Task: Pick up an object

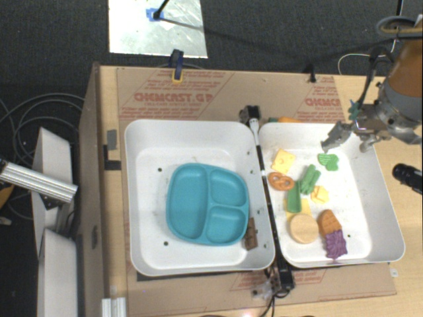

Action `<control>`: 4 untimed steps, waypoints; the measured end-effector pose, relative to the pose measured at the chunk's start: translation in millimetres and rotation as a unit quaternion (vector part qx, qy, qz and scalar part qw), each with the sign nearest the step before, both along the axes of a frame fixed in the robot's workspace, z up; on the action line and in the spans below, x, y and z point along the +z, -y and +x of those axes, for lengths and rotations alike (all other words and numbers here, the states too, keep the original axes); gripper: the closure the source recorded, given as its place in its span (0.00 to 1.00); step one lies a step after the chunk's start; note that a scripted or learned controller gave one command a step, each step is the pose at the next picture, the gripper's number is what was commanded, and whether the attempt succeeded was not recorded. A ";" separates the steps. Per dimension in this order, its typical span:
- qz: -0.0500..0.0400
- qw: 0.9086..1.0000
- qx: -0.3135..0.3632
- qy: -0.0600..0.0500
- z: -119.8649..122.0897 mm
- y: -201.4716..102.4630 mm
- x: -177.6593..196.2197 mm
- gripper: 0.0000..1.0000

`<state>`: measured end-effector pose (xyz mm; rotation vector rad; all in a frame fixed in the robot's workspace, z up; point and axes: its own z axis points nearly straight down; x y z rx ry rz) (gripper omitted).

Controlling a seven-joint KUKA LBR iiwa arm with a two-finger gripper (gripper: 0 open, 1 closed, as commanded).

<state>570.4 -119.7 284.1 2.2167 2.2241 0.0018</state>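
Left bin (142, 150): the blue plate (207, 203) occupies the centre; bare floor runs along the back and left walls. Right bin (383, 223): toys cluster in the left half, from cheese (284, 160) to grapes (336, 244); bare floor lies along the right wall. The gripper (345, 136) overhangs the back.

Two bins (198, 134) of smooth, glossy white plastic are seen at centre frame. A teal plate (207, 203) of matt plastic is seen in the left one. Brown printed cardboard (218, 91) is laid beneath. Shiny foil (157, 18) is seen upper left.
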 end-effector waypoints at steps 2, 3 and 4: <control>0.001 1.000 -0.002 0.000 7.6 4.1 -202.3 0.00; 0.000 1.000 0.000 0.002 9.5 4.4 -188.1 1.00; 0.001 1.000 0.004 0.003 0.8 -65.3 -94.1 1.00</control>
